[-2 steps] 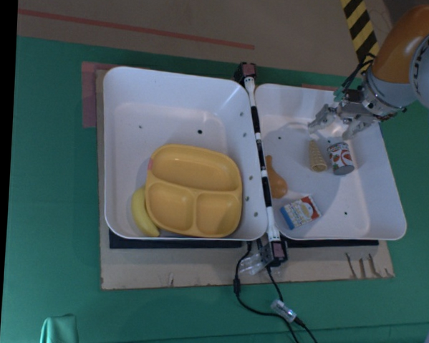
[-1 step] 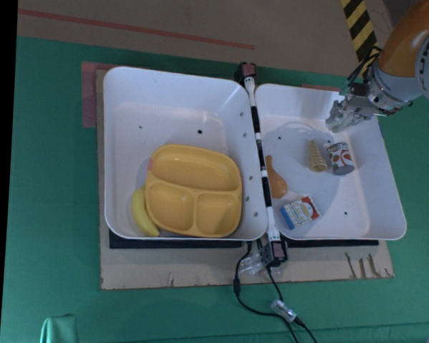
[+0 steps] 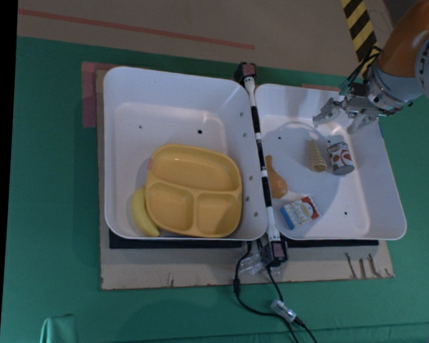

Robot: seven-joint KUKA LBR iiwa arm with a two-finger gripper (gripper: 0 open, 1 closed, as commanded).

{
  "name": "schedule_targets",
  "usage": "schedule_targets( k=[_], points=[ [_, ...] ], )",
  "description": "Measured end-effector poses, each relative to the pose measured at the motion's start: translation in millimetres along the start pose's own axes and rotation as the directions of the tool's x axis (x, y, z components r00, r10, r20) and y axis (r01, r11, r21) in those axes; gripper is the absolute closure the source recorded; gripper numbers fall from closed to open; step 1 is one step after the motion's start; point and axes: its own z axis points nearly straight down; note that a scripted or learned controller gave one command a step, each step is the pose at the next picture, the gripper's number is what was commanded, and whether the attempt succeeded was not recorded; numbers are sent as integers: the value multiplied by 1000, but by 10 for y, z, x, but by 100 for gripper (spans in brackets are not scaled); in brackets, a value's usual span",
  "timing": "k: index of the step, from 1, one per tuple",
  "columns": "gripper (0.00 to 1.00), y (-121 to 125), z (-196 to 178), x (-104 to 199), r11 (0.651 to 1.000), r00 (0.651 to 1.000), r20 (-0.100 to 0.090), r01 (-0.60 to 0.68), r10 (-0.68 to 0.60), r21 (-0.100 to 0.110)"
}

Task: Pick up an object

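Spanning the green worktop (image 3: 50, 158), the two white bins sit side by side: left bin (image 3: 132, 91) holds a yellow divided tray (image 3: 193, 190) with a banana (image 3: 142, 213) at its lower-left edge. Right bin (image 3: 374, 204) holds the candidates: small can (image 3: 339, 158), ribbed cone (image 3: 316, 157), orange drumstick-shaped toy (image 3: 275, 177), small carton (image 3: 300, 211). Gripper (image 3: 348, 117) hovers above the can and cone, jaws spread wide, nothing between them; the pick looks not yet begun, descent and closing remain.
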Motion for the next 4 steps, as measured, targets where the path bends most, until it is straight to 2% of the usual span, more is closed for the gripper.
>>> schedule_targets(
  k=[1, 2, 3, 4],
  points=[
    [0, -260, 233, 332, 1000, 1000, -5, 6, -6, 14],
    [0, 333, 258, 314, 1000, 1000, -10, 10, -10, 26],
    [0, 89, 256, 66, 1000, 1000, -5, 5, -5, 21],
    [0, 89, 256, 66, 1000, 1000, -5, 5, -5, 21]
  ],
)
